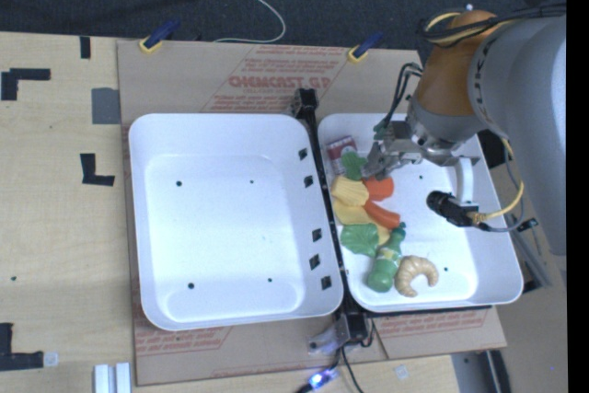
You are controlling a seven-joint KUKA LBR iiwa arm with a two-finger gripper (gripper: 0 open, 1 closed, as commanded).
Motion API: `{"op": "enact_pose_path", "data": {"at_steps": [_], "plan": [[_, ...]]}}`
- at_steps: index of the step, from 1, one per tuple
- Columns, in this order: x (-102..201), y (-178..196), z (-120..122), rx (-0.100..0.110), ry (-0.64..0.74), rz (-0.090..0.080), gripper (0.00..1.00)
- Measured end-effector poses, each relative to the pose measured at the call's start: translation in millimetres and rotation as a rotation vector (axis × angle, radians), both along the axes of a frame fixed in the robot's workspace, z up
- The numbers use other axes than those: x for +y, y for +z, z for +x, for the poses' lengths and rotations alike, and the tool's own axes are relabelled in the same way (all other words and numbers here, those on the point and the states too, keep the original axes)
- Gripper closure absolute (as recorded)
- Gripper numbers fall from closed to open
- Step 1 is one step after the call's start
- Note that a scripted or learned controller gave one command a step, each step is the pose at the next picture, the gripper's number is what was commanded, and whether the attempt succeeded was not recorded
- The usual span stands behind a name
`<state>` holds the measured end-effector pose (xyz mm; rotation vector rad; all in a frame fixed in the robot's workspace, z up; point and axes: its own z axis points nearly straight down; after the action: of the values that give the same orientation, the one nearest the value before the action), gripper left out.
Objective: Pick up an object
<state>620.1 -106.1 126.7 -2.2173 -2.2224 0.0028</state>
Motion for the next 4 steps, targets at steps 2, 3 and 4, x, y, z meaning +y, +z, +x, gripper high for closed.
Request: {"op": "enact_pose_path", "data": {"at_steps": [2, 3, 4], "plan": [[2, -34, 0, -0.017, -0.003, -0.007, 1.0], [6, -34, 9, -0.013, -0.002, -0.006, 1.0], [6, -34, 19, -0.011, -0.001, -0.003, 1.0]]}}
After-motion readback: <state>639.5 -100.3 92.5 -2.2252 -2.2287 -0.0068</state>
